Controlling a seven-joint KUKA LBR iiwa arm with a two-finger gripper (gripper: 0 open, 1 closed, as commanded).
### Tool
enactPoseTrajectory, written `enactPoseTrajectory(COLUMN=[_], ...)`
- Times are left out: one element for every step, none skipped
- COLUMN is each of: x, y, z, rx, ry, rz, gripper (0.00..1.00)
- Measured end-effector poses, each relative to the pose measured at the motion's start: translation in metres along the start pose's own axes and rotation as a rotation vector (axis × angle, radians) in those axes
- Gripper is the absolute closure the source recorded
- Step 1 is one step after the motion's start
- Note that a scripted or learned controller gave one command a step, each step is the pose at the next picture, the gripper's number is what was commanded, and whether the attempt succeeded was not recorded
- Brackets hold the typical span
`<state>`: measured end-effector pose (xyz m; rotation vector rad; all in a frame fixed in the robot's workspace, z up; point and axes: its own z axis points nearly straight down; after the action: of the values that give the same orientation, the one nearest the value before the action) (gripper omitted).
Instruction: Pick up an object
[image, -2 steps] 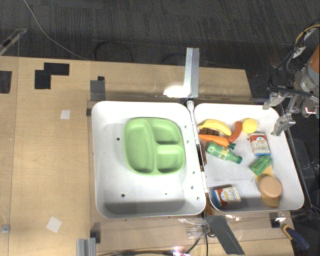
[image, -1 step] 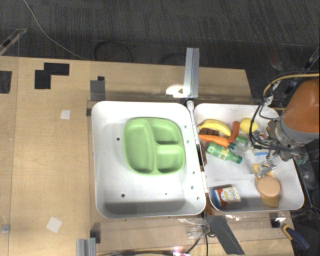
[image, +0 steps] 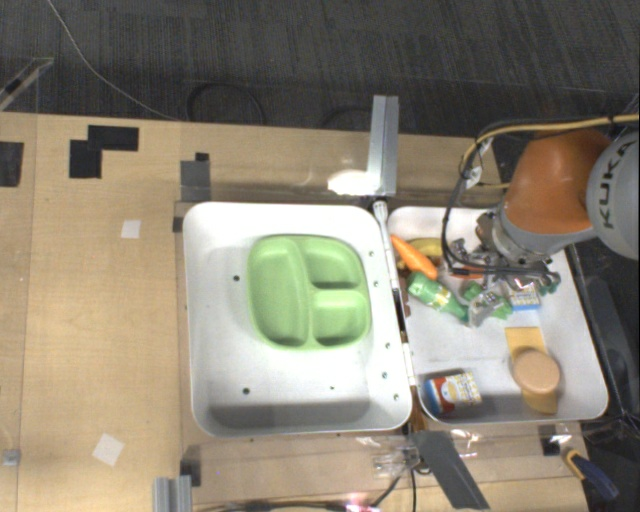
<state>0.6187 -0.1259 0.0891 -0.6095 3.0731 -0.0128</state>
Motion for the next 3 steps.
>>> enactPoseTrajectory(x=[-0.001,0.039,0.017], y=[0.012,0.044,-0.035], z=[-0.001,-0.003,-0.036], rx=[0.021,0.002,0.001], ry=[0.01,-0.007,-0.007], rz=[0.029,0.023,-0.013], gripper=[0.0,0.0,0.0])
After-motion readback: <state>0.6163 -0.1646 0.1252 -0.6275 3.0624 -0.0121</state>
